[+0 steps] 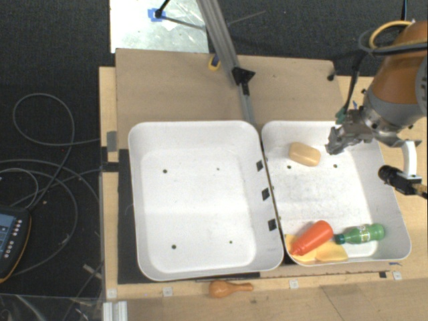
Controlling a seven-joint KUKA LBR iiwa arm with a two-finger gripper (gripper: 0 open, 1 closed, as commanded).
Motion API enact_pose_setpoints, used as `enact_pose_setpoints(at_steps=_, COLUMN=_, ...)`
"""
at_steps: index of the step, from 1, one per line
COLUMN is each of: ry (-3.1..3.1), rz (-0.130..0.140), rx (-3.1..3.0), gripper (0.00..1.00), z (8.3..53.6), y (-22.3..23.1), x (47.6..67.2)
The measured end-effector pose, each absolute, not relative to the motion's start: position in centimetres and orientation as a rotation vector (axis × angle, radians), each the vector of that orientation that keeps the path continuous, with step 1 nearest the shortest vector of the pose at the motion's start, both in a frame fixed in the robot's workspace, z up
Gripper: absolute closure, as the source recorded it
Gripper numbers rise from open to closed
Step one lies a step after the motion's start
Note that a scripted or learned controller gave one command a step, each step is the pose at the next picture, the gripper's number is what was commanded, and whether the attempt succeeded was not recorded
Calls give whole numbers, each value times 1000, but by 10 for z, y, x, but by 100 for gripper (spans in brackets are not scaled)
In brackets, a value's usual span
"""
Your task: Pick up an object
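The right bin (348, 186) holds a tan bread-like lump (304, 154) near its back. At its front lie an orange carrot (311, 237), a yellow piece (329, 253) beneath it, and a green bottle (361, 233) on its side. My gripper (336, 141) hangs over the bin's back right area, just right of the tan lump and a little apart from it. Nothing shows between its fingers.
The left bin (197, 199) lies beside the right one, joined by black clips. A grey pole (221, 35) slants in from the top. An orange-brown gourd-shaped thing (229, 287) rests on the bench in front of the bins. Cables lie on the floor at left.
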State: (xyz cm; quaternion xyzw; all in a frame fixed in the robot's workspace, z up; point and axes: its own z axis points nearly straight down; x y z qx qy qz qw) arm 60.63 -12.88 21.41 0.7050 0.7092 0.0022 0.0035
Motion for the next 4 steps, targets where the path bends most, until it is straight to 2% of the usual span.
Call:
enact_pose_setpoints(at_steps=1, ry=2231, rz=4, rx=2211, gripper=100, z=223, y=-81, x=598)
enact_pose_setpoints(at_steps=4, ry=2236, rz=4, rx=2210, gripper=100, z=235, y=77, x=547)
